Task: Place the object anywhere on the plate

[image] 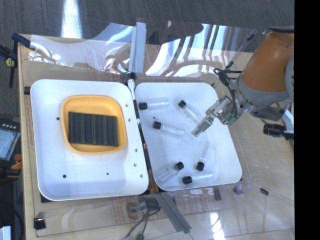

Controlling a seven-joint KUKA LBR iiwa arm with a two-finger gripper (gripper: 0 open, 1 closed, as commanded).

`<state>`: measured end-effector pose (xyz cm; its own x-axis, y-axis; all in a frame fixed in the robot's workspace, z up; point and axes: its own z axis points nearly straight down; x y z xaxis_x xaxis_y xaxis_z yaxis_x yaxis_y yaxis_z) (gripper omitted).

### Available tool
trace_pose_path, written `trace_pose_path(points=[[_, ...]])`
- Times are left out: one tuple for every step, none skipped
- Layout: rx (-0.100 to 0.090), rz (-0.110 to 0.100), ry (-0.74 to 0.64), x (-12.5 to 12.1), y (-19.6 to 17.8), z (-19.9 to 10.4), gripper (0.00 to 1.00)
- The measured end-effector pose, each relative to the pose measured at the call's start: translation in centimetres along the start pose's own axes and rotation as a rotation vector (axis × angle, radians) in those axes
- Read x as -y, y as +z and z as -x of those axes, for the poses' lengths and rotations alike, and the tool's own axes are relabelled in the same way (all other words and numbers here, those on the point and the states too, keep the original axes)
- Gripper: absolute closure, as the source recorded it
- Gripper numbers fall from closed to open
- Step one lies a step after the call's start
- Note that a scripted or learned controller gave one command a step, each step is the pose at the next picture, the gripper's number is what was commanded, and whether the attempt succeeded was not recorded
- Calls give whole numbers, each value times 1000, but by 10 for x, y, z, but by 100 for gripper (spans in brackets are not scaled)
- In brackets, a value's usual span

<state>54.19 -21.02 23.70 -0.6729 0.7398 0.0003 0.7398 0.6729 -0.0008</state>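
My arm reaches in from the right, wrist angled down-left over the right bin (227, 156). My claw (199, 129) hangs above scattered vials (169, 129); its state: cannot tell. Yellow plate (92, 106) sits in the left bin (45, 159).

Overhead light is flooding the bench evenly. Strong glare is streaking across the clear sheet (165, 44) behind the bins and washing out the white bins (45, 149). Shadows are staying soft and short. Clear vials (170, 129) are blending into the white; the arm (270, 64) is looking slightly blurred.
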Motion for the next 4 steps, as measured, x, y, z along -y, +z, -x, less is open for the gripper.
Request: trace_pose_path(points=[[0,0,0,0,0,0,0],[0,0,0,0,0,0,0],[0,0,0,0,0,0,0],[0,0,0,0,0,0,0]])
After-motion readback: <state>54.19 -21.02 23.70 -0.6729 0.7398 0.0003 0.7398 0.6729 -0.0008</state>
